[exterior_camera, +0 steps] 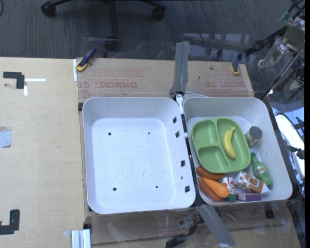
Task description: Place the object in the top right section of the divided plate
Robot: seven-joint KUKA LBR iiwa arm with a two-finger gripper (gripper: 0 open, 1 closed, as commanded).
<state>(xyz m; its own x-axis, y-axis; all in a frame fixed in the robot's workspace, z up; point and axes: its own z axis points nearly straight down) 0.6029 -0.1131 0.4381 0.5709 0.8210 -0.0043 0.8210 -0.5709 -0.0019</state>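
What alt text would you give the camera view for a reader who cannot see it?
A banana lies in the top right section of a green divided plate inside the right white bin. Below the plate sit two carrots, small cartons and a green bottle, with a small can to its right. The left white bin stands alongside.

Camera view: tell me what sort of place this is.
Probably a robotics lab: two shallow white plastic bins on a bench, toy food such as a yellow plastic banana on a green divided plate, office-chair base behind.

Yellow banana (229,142) on green divided plate (209,152); orange carrots (211,186), green bottle (261,172), white bins (133,155).
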